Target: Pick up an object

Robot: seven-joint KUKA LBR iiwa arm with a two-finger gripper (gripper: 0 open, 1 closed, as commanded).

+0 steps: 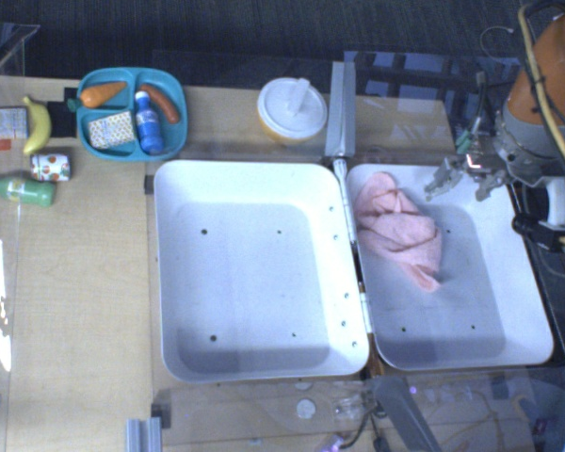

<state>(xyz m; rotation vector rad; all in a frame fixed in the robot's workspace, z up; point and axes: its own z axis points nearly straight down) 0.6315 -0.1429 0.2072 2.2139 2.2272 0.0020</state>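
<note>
A crumpled pink cloth (399,229) lies in the right bin (508,328), in its upper left part against the left wall. My gripper (463,183) hangs over the far right corner of that bin, to the right of the cloth and apart from it. Its two fingers (440,181) are spread, and nothing is between them. The orange-banded arm enters from the right edge.
The left bin (254,271) sits beside the right one, with a metal divider (338,111) behind their joint. On the bench at the back stand a white lidded cup (292,108), a blue tray (132,113) of toy food, a banana (37,125), a can and a green bottle.
</note>
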